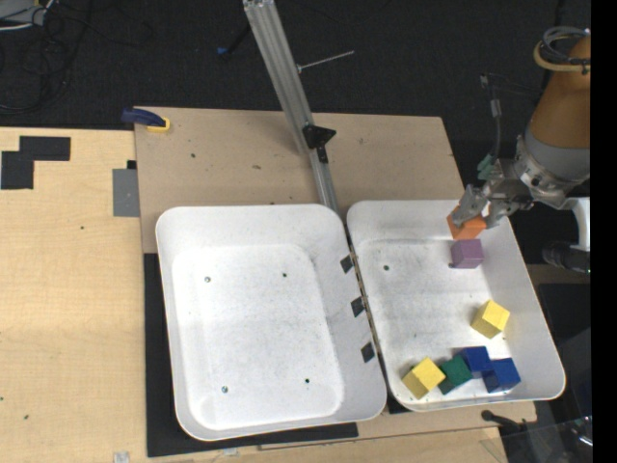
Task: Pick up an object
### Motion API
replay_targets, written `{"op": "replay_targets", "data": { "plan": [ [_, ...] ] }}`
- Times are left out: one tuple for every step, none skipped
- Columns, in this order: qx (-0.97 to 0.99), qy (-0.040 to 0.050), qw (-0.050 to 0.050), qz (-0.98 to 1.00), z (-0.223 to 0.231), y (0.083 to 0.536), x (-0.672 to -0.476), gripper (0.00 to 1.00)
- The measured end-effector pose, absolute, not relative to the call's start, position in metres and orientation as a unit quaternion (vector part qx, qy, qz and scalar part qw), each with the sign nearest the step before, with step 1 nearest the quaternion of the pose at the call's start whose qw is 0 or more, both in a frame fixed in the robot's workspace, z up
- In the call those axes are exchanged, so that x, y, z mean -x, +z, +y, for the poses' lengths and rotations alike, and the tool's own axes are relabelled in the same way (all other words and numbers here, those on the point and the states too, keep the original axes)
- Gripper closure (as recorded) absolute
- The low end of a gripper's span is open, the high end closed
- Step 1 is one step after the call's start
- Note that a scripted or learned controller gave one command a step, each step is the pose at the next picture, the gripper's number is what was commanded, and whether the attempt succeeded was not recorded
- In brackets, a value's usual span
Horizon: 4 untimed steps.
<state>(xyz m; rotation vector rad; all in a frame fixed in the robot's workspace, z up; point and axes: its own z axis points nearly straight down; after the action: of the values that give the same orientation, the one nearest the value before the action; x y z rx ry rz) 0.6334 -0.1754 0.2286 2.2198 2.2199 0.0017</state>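
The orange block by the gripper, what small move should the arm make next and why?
Probably a short straight lift. The gripper sits at the far edge of the right bin, with the orange block right at its fingertips, seemingly gripped. A small rise would show whether the block comes up, and would clear the purple block lying just in front of it.

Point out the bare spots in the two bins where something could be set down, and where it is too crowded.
The left bin shows bare floor from wall to wall. In the right bin, the patch between the centre divider and the purple block is bare. Its lower right corner is crowded: two yellow blocks, a green block and blue blocks. The gripper hangs by an orange block.
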Motion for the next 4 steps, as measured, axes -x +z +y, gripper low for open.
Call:
{"op": "replay_targets", "data": {
  "plan": [
    [-0.706, -0.0009, -0.003, 0.709, -0.127, 0.218, -0.622, 1.0],
    [-0.706, -0.001, -0.003, 0.708, -0.077, 0.212, -0.615, 1.0],
    [-0.706, -0.0008, -0.003, 0.709, -0.028, 0.224, -0.604, 1.0],
    [-0.706, -0.0018, -0.004, 0.709, 0.024, 0.216, -0.592, 1.0]
  ]
}}
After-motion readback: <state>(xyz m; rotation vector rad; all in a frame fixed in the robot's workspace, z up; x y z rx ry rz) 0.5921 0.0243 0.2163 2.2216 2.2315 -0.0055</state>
